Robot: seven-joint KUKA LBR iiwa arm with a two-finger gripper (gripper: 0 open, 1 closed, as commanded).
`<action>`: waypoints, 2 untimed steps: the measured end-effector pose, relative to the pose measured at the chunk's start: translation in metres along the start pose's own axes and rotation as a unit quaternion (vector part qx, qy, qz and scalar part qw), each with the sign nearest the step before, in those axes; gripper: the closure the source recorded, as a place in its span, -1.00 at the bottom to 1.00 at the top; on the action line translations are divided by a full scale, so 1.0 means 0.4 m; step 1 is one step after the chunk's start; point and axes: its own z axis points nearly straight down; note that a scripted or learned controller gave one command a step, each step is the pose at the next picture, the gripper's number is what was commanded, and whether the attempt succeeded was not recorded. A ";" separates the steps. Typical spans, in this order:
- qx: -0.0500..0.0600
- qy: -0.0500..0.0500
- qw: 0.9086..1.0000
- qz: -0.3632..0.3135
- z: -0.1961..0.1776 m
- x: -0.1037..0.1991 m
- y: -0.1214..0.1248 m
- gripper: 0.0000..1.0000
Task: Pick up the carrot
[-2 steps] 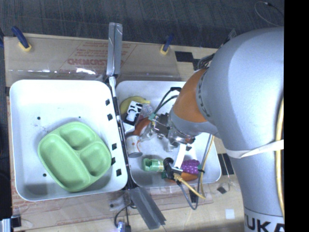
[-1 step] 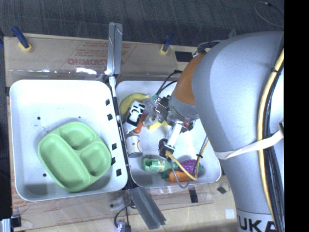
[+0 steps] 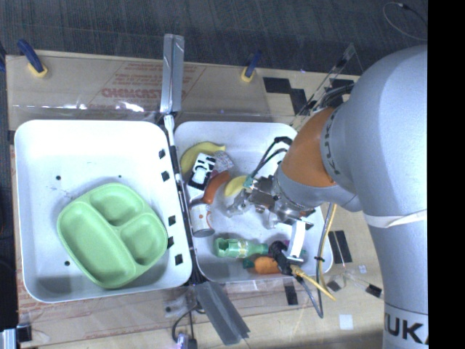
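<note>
Your gripper (image 3: 245, 198) hangs low in the middle of the right-hand shallow white plastic bin (image 3: 251, 129), and from this slanted view you cannot tell whether it is wide or narrow; nothing shows in its grasp. The small bright-orange carrot (image 3: 265, 265) lies apart from the hand, below it and a little to its right in the view, tight against the bin's near wall. Just left of the carrot, and between it and the hand, lies a clear green plastic bottle (image 3: 238, 248) on its side. Ahead of the hand, close to its tip, sit a reddish-brown oblong piece (image 3: 216, 186) and a pale yellow curved piece (image 3: 234, 186), with a yellow banana (image 3: 200, 155) beyond them. Do not take the reddish one for the target, though it is the nearer. To do this step well, I judge you should lift clear first, then carry the hand back toward the near wall. Come down straight over the carrot with the grip set across its short width. The wall leaves little room on that side, so bias your approach from the bottle side without nudging the bottle into the carrot.
</note>
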 end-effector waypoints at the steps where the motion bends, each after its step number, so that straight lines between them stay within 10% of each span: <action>1: -0.001 0.001 0.982 0.187 0.000 -0.003 -0.111 -1.00; 2: 0.004 0.007 0.997 0.081 -0.001 -0.116 -0.062 -1.00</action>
